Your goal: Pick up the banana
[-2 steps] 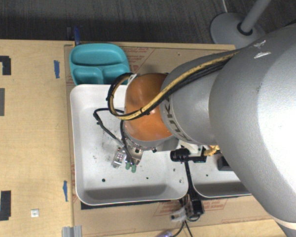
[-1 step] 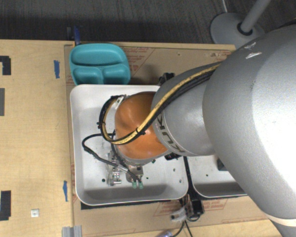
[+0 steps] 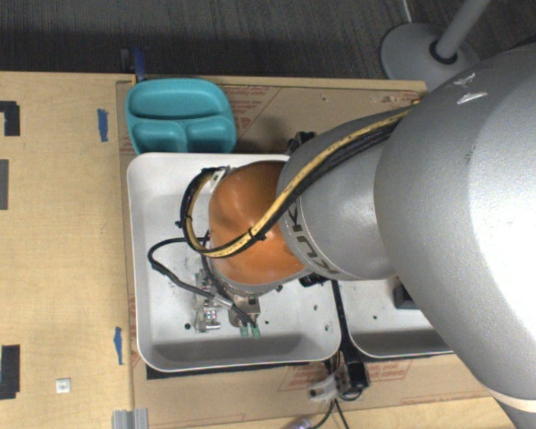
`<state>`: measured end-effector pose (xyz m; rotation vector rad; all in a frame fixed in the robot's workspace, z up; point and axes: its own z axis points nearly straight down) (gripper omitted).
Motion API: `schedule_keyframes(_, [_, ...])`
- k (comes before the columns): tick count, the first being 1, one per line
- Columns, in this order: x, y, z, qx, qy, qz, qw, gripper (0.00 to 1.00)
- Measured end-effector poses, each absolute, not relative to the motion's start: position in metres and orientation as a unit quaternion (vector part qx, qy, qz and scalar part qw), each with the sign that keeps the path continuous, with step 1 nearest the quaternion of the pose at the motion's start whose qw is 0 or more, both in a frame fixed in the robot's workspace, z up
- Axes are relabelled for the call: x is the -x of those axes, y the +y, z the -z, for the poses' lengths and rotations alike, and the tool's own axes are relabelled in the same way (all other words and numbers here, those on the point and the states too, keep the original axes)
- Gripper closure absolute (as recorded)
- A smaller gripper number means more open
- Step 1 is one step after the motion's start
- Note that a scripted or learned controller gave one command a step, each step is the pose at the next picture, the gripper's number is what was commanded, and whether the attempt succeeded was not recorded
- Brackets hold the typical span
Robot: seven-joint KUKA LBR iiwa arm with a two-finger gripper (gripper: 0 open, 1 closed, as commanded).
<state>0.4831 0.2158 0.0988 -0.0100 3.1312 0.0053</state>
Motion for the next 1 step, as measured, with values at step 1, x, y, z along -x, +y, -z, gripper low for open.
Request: schedule_keyframes(1, [-0.4837, 0.2165, -0.1088, 0.002, 1.0, -0.003, 0.007, 1.0])
